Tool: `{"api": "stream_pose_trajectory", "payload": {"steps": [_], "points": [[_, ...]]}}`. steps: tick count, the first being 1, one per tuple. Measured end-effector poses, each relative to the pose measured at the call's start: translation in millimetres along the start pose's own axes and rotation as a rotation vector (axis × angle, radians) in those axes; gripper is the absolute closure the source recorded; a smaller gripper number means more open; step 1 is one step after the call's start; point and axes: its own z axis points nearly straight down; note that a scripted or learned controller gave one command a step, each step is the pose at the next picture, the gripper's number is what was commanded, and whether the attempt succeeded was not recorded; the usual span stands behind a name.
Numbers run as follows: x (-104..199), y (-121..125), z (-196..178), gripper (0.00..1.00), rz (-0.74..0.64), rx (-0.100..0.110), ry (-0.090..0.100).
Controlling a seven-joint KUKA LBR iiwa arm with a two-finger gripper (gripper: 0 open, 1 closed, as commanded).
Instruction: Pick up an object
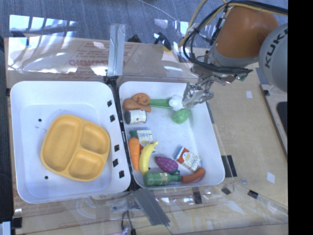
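My gripper (194,98) hangs over the far right corner of the right bin (209,142), just above a small green round toy (181,116) and beside a white ball-ended green stick (164,102). Nothing shows between its fingers. Other toy foods lie in this bin: a brown pretzel-like piece (137,101), a small can (136,116), a carrot (134,152), a banana (145,155), a purple piece (166,163), a red-and-white carton (188,158), a green bottle (160,178) and a sausage (192,176).
The left bin (29,99) holds a yellow divided plate (74,147). A small printed box (144,136) lies near the divider between the bins. Brown bench and cardboard surround both bins.
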Motion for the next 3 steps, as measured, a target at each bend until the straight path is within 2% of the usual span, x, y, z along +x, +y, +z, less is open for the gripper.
{"api": "stream_pose_trajectory", "payload": {"steps": [1,2,3], "points": [[0,0,0,0.00,0.001,0.000,0.000],[2,-3,95,0.00,-0.043,0.010,-0.002],[-4,31,105,0.00,0.014,0.015,-0.002]]}}
